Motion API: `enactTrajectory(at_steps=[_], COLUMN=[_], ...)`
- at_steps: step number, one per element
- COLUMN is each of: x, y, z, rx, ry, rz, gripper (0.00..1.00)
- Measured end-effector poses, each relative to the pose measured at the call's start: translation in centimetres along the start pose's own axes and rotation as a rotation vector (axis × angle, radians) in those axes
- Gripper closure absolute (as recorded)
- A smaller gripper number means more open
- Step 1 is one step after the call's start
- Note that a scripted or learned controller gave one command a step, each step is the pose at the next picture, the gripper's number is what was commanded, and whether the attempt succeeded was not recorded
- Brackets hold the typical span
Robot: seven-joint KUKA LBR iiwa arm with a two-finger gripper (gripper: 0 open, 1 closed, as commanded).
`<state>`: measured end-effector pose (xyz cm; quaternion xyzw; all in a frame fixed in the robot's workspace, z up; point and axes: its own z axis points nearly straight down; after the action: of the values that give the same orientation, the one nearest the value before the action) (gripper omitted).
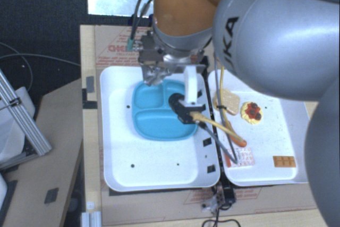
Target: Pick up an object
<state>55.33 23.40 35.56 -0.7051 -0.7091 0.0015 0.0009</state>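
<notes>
We see the arm (276, 34) reaching over the bench with its gripper (152, 78) lowered into the left bin (138, 167), right at the far rim of the blue tray (154, 119). The tray lies flat on the bin floor and is the only loose thing there. We take it to be the object this try is aimed at, since nothing else sits under the tool. From this angle we cannot tell how far the gripper is open, whether it has closed on the rim, or even whether it touches the tray, because the wrist hides the tips. In our judgement the reach is done and the descent is done or nearly so, but the pick itself is not: the tray looks unlifted. What is left is a firm hold on that thin rim and a lift clear of the bin. The right bin (276, 175) holds other candidates well apart from the gripper, among them a slice of toast (229, 99), a little pizza (252, 112) and a brown waffle square (284, 161).
</notes>
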Motion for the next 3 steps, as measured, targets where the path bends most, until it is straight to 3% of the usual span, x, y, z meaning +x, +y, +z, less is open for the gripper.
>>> enactTrajectory(at_steps=[1, 2, 3], x=[-1.9, 0.0, -5.6], y=[10.6, 10.7, 6.5], z=[4.6, 16.0, 14.9], rx=[-0.007, 0.000, -0.001], ry=[0.000, 0.000, -0.001], rz=[0.009, 0.002, 0.008], gripper=[1.00, 1.00, 1.00])
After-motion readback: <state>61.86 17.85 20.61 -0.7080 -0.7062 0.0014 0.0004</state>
